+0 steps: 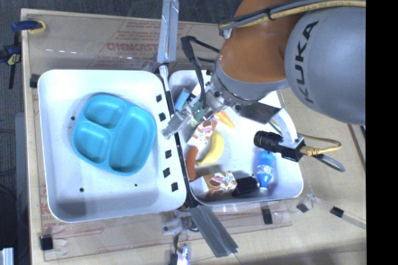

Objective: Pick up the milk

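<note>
Grey arm [323, 65] (KUKA lettering), orange band [261, 40], yellow cable [298, 7].

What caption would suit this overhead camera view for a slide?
KUKA arm lowers its tool into the right bin of toy food; a blue divided plate lies in the left bin.

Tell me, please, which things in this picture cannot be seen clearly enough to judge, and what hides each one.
- Gripper: camera view; small and partly under the arm, so whether it is open or shut is unclear.
- Right bin: its upper part is covered by the arm.
- Milk: cannot be told apart among the small items; the carton-like thing has print too small to read.
- Blue bottle: label too small to read.
</note>
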Controlling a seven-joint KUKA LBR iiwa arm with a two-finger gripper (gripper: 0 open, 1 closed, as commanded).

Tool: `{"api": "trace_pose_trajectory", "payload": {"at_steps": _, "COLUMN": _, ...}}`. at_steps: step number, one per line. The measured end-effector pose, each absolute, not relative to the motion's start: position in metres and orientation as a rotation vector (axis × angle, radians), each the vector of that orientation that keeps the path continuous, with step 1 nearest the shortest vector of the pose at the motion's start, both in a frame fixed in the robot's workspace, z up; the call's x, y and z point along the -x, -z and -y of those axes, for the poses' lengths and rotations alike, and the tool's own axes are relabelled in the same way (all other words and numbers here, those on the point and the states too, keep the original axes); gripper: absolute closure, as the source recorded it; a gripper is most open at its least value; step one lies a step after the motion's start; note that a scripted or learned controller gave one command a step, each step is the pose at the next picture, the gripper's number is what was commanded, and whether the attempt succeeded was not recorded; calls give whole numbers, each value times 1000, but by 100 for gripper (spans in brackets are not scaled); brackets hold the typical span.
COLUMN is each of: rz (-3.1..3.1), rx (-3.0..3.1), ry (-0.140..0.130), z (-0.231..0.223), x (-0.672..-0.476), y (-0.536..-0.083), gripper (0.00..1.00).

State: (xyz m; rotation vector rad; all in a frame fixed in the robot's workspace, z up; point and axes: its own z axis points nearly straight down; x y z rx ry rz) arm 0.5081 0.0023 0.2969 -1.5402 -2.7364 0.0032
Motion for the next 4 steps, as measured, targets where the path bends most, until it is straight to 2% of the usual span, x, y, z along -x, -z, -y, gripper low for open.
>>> {"api": "trace_pose_trajectory", "payload": {"at_steps": 1, "rz": 2717, "rx": 1573, "ry": -3, "z": 78, "x": -520, "y": -241, "gripper": 0}}
{"api": "trace_pose_trajectory", "payload": {"at_steps": 2, "rz": 2713, "rx": 1579, "ry": -3, "z": 122, "x": -554, "y": -148, "gripper": 0}}
{"api": "trace_pose_trajectory", "payload": {"at_steps": 3, "rz": 2650, "rx": 1697, "ry": -7, "z": 130, "x": -604, "y": -93, "gripper": 0}}
{"api": "trace_pose_trajectory", "payload": {"at_steps": 4, "rz": 2655, "rx": 1692, "ry": -10, "z": 130, "x": -604, "y": -104, "gripper": 100}}
